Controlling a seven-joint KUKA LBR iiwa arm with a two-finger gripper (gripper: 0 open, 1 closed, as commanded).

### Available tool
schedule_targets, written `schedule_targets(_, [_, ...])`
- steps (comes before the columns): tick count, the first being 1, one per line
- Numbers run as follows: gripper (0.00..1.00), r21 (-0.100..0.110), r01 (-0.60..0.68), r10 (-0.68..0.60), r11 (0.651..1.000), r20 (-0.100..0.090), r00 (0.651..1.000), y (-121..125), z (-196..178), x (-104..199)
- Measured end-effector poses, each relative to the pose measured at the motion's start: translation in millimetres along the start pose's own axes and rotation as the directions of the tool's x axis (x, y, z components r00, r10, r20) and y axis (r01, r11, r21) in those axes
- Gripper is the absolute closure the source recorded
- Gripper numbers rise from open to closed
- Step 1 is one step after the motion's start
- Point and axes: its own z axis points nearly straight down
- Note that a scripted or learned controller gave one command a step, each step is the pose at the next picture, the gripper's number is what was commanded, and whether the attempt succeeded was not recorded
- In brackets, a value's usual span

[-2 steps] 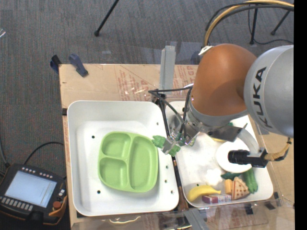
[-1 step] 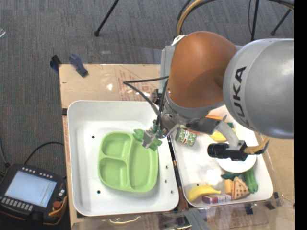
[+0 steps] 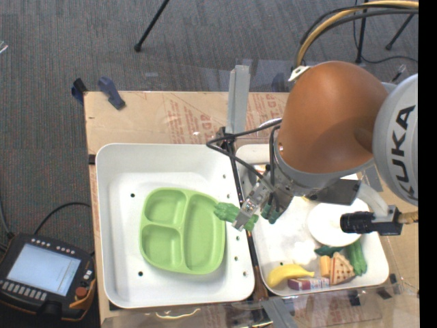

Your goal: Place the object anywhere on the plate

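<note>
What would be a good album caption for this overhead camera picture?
KUKA arm carries a green toy in its gripper to the edge of a green plate in the left bin.

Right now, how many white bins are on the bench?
2. The left bin holds the green plate. The right bin holds toy food; the arm hides much of it.

light: bright, even overhead | shadows: soft | glare: white bins [image 3: 171, 159] washed out | focus: slightly soft throughout

"KUKA" is read, in black capitals, on the grey arm [image 3: 404, 145] (partly cut off); red print on the bench board [image 3: 184, 118] is illegible.
</note>
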Motion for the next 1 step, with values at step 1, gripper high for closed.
schedule_targets(1, [1.00, 0.005, 0.067, -0.067, 0.998, -0.004, 0.998, 68.9, 40.8, 34.6])
